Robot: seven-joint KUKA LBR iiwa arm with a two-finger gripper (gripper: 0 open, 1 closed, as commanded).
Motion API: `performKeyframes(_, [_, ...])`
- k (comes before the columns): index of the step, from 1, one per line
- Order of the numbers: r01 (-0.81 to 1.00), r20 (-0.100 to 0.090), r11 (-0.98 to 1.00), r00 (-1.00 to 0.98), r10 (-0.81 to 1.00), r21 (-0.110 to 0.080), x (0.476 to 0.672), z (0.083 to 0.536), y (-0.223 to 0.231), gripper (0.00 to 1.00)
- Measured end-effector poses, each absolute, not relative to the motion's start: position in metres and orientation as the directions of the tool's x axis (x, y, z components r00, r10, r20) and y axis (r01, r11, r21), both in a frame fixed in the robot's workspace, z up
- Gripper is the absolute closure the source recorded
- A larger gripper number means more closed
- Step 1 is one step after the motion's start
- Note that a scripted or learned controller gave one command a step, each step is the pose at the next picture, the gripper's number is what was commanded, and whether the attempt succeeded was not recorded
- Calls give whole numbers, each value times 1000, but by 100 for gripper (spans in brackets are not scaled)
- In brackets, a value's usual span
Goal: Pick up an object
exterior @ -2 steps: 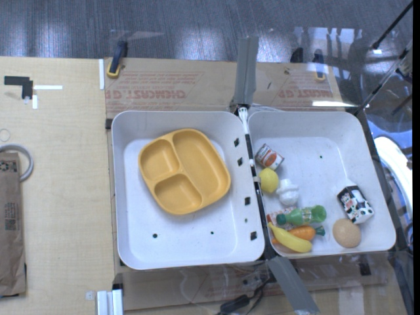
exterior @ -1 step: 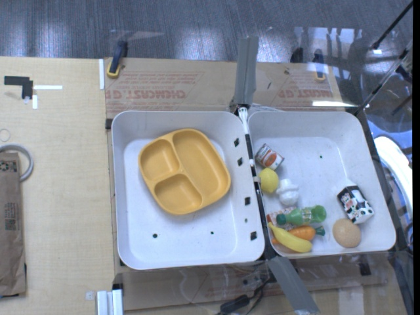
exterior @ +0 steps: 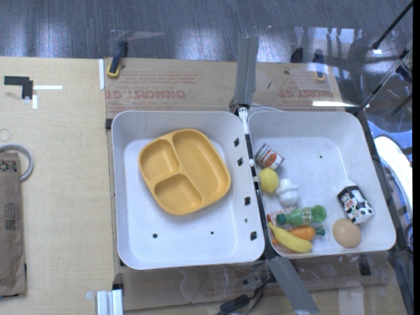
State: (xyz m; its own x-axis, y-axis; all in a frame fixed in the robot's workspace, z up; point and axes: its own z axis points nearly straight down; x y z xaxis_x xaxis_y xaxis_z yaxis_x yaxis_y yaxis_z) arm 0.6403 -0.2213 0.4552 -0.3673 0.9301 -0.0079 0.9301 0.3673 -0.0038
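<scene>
**Gripper.** Its opening cannot be told from this view, and nothing is seen held. The pick is judged not yet begun.

**Candidate objects.** All the small items lie in the right bin (exterior: 315,126).
- An egg (exterior: 346,233) sits near the front edge.
- A black-and-white carton (exterior: 355,204) lies just behind the egg and apart from it.
- A can (exterior: 268,156) lies tilted by the wall between the bins, with a lemon (exterior: 269,180) just in front of it.
- A small white piece (exterior: 287,191) touches or nearly touches the lemon.
- A green bottle (exterior: 305,214), a carrot (exterior: 302,233) and a banana (exterior: 291,239) are packed together in the front-left corner.

**Left bin.** The left bin (exterior: 121,176) holds a yellow plate (exterior: 185,170) with three compartments.

**Advised approach.**
- Choose a target with free floor on both sides; the carton looks best.
- The egg is round and likely to roll or slip.
- The corner cluster invites a jammed or double grasp.
- The can and lemon leave little room beside the wall.
- Descend vertically, straddle the carton's narrow axis, and close only once low.
</scene>
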Motion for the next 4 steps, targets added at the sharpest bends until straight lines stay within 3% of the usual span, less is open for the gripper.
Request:
performKeyframes(2, [929,-13,371,-371,929,-6,643,471,-220,100])
performKeyframes(3, [816,-1,578,-578,816,-1,616,425,-222,100])
performKeyframes(4, [870,-1,493,-493,870,-1,618,363,-211,100])
